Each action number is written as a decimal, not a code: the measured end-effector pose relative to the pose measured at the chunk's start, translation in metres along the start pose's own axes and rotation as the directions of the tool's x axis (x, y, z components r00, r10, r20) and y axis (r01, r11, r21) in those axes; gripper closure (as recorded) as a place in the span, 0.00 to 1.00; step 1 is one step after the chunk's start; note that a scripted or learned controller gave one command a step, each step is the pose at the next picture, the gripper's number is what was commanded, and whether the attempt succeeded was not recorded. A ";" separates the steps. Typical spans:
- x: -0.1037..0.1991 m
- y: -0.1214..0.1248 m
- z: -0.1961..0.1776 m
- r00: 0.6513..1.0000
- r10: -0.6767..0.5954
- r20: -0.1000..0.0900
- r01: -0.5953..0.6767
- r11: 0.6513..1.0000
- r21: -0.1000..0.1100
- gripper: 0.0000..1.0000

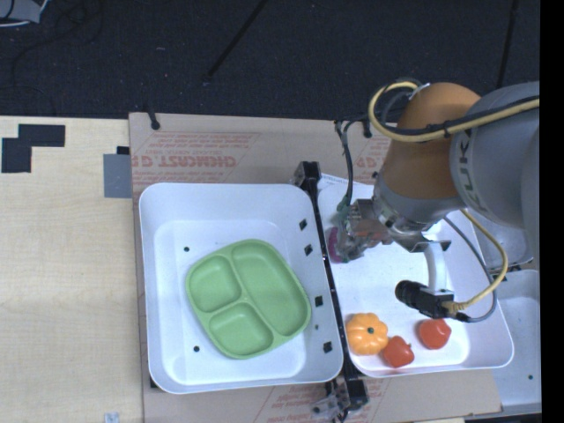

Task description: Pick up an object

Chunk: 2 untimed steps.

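My gripper (351, 236) is low in the right bin (480, 359), close against its left wall. A small purple thing (334, 240) shows right beside the gripper on its left, mostly hidden by it; whether it is held I cannot tell. At the near end of the same bin lie an orange pumpkin-like toy (366, 332), a small red piece (398, 352) touching it, and a red tomato-like toy (434, 333) a little to the right.
The left bin (167, 210) holds a green divided plate (248, 298). A black divider rail (319, 263) runs between the two bins. The arm's grey and orange body (441, 148) hangs over the far part of the right bin.
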<state>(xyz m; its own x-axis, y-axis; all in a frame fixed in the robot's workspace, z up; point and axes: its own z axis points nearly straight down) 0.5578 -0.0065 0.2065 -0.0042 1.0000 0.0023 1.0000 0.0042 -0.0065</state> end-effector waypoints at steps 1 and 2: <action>0.056 -0.010 -0.003 1.000 0.000 0.001 0.000 1.000 -0.001 1.00; 0.107 -0.031 -0.019 1.000 -0.001 0.001 0.001 1.000 -0.002 1.00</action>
